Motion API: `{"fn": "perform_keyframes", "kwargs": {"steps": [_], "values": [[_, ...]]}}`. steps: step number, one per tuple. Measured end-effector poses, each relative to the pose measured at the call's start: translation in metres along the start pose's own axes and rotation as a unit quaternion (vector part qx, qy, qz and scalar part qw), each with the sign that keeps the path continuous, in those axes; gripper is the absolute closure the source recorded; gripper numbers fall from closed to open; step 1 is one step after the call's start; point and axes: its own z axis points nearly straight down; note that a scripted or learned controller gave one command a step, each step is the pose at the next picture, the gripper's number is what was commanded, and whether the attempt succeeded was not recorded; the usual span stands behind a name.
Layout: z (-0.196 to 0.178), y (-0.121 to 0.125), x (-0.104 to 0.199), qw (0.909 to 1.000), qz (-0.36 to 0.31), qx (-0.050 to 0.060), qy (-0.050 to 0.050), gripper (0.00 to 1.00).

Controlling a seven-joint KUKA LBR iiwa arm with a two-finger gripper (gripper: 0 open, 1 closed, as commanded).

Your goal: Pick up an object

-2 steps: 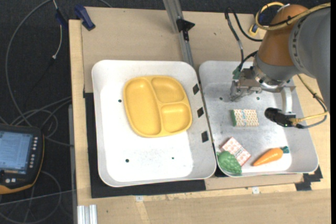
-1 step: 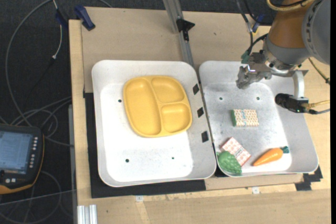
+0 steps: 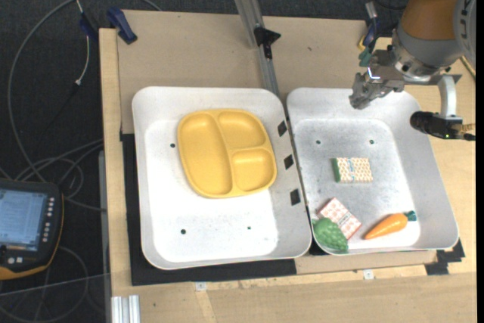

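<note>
while the carrot (image 3: pixel 389 225) lies in the right bin (image 3: pixel 423 155), the pincer (image 3: pixel 366 96) hovers, its state unclear.

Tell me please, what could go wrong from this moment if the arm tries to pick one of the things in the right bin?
1. The carrot, the green toy and the small patterned box lie crowded near the right bin's front rim; the tool might hit the rim or nudge a neighbour.
2. The green toy touches the patterned box, so a grasp could catch both or neither.
3. The flat checkered block lies low, so the tool may slip over it.
</note>
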Motion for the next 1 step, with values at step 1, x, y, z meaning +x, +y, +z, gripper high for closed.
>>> {"fn": "perform_keyframes", "kwargs": {"steps": [1], "values": [[-0.0305,0.0015,0.0003,1.0000,0.001,0.002,0.000,1.00]]}}
